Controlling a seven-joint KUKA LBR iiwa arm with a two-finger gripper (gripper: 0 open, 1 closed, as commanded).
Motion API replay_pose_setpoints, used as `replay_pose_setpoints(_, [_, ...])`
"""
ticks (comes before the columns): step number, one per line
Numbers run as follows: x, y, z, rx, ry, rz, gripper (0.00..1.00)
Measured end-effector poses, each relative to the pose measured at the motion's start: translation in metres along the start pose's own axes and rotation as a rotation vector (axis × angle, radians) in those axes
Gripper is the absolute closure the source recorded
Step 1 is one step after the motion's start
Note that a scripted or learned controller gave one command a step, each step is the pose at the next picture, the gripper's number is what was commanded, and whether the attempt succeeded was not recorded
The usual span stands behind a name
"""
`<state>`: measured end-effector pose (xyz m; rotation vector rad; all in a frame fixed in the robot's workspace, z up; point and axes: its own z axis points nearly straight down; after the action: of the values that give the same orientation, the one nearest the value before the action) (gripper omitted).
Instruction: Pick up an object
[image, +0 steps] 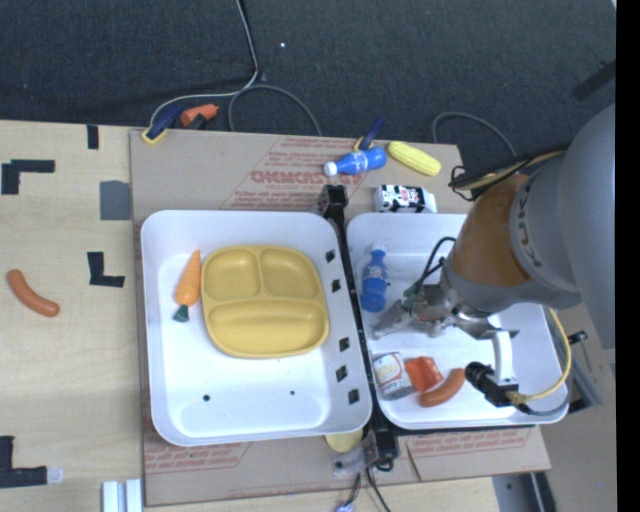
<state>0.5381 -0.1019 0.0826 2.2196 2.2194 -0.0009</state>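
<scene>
My gripper (392, 320) reaches into the right bin (540, 410) from the right, its fingers pointing left over the bin floor with a visible gap between them and nothing held. Just beyond the tips, up and left, a blue bottle (373, 279) lies near the bin's left wall. Below the gripper are a small can with a white label (389, 374), a red-orange block (424, 372) and a sausage (442, 388). The grey arm with its orange band (490, 245) covers the bin's right half.
The left bin (160, 340) holds a yellow divided plate (265, 300) and a carrot (187, 280). Behind the bins lie a blue-and-white bottle (356, 163), a corn cob (413, 157) and a black-and-white box (404, 198). A sausage (32, 293) lies far left on the bench.
</scene>
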Motion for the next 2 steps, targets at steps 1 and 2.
replay_pose_setpoints(1, [0.033, 0.038, -0.107, -0.006, 0.002, -0.005, 0.0])
replay_pose_setpoints(2, [-0.001, -0.037, 0.001, 0.006, 0.002, 0.004, 0.0])
